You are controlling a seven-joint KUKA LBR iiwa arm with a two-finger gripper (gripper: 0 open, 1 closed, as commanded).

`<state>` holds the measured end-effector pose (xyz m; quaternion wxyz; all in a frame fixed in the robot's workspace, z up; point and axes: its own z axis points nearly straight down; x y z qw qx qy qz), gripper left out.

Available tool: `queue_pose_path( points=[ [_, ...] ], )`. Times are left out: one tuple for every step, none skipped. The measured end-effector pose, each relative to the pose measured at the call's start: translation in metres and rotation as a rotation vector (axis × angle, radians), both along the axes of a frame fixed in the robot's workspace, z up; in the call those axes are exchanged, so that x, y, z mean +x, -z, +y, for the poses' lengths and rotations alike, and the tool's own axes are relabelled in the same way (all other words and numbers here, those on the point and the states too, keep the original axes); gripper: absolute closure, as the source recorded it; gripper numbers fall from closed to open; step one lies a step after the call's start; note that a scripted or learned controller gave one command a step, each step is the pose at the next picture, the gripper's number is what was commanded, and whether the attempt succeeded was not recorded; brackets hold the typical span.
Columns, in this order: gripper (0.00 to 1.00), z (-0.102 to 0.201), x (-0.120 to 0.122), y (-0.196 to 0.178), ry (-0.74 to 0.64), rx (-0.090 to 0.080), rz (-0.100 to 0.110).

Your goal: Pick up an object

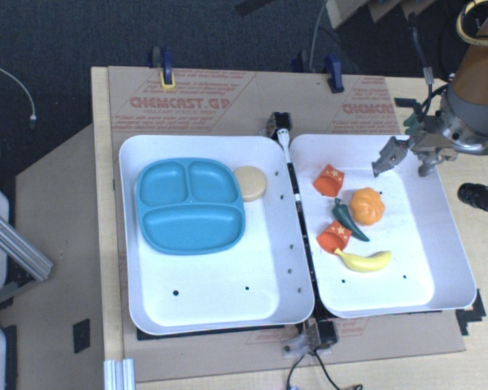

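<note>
The right bin (423, 275) holds an orange fruit (367, 205), two red pieces (328, 179) (335, 236), a dark green pepper (349, 222) and a yellow banana (366, 260). My gripper (407, 162) hangs over the bin's far right part, up and to the right of the orange fruit. Its two fingers are spread apart, with nothing between them.
The left bin (211, 299) carries a blue divided plate (191, 205) and a round cream-coloured cookie (250, 183) beside it. A black clamp (281, 126) sits between the bins at the back. Blue clips (164, 63) hold the cardboard's far edge.
</note>
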<state>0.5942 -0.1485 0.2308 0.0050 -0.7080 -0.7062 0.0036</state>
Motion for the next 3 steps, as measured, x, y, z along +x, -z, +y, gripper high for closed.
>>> queue_pose_path(
  points=[
    [0.0, 0.0, 0.002, -0.006, -0.003, -0.002, -0.012],
    [0.0, -0.008, 0.006, 0.045, -0.002, -0.001, -0.005],
    [0.0, -0.015, 0.013, 0.1, -0.002, 0.0, -0.005]
  ],
)
